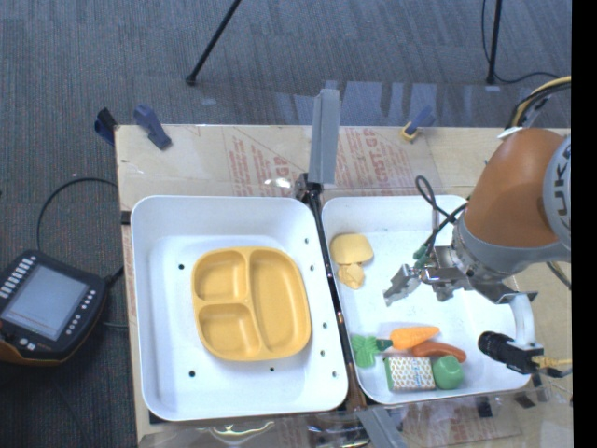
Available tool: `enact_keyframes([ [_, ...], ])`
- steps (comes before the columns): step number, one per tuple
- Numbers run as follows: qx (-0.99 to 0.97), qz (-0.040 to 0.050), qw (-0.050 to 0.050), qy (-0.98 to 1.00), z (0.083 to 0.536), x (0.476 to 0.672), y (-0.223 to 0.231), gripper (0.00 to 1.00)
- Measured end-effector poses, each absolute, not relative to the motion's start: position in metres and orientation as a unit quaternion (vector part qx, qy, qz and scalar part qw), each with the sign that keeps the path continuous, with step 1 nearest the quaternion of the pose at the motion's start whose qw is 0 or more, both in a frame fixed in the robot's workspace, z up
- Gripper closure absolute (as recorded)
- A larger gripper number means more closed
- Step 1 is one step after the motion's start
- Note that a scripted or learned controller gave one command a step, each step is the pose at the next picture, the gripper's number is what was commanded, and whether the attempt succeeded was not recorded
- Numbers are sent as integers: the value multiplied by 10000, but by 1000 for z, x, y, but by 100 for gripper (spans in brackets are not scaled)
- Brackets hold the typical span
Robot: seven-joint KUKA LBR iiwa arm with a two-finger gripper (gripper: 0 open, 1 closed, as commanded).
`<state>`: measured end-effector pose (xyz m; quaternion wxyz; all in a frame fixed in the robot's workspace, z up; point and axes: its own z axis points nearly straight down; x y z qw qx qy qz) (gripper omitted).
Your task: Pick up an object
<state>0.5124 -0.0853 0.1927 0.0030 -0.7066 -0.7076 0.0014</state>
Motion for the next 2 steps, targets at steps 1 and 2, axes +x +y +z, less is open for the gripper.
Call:
enact_keyframes([
  [1,-6750,8,27,-7378,86,477,-128,0],
  [2,-6763,3,36,-7366,95,477,-128,100],
])
